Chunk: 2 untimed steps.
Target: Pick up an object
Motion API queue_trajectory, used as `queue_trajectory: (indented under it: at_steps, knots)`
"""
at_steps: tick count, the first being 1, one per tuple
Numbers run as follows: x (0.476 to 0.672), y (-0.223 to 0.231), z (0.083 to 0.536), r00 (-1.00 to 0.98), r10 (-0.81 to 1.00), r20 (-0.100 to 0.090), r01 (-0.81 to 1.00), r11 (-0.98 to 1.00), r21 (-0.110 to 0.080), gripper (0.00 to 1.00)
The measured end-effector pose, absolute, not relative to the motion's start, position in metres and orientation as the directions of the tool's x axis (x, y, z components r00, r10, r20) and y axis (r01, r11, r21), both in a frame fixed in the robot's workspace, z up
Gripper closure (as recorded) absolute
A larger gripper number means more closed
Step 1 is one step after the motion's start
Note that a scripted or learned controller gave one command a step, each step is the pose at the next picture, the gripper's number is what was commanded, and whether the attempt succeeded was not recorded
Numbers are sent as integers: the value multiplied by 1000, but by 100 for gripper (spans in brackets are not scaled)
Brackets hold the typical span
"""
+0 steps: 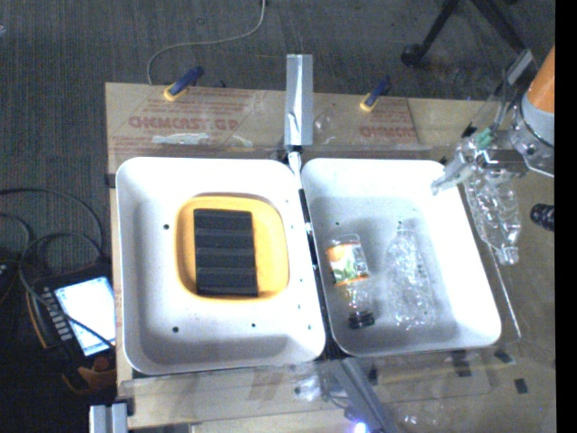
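My gripper (471, 168) hangs over the right bin's far right corner, below the orange band of the arm. A crumpled clear plastic item (496, 219) shows directly under it, across the right bin's right rim; I cannot tell whether it is gripped. Inside the right bin (388, 180) lie a small bottle with an orange label and black cap (348, 267) and a crushed clear plastic bottle (407, 276). The left bin (144, 242) holds a yellow block with a black ridged top (227, 251).
A metal post (298, 97) stands behind the seam between the bins. Two yellow-and-blue clamps (183, 82) (375, 95) pin the cardboard at the back. A tablet and cables (77, 309) lie on the floor at the left.
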<state>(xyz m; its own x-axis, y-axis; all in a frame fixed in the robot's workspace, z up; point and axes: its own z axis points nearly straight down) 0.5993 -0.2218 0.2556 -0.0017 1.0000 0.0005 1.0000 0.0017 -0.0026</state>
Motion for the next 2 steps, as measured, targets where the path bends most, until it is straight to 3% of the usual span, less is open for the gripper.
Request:
queue_trajectory:
  at_steps: [1, 2]
  knots:
    - [608, -212, 97, -137, 991, 2, 991, 137, 4, 0]
    - [573, -199, 91, -158, 987, -9, 987, 158, 14, 0]
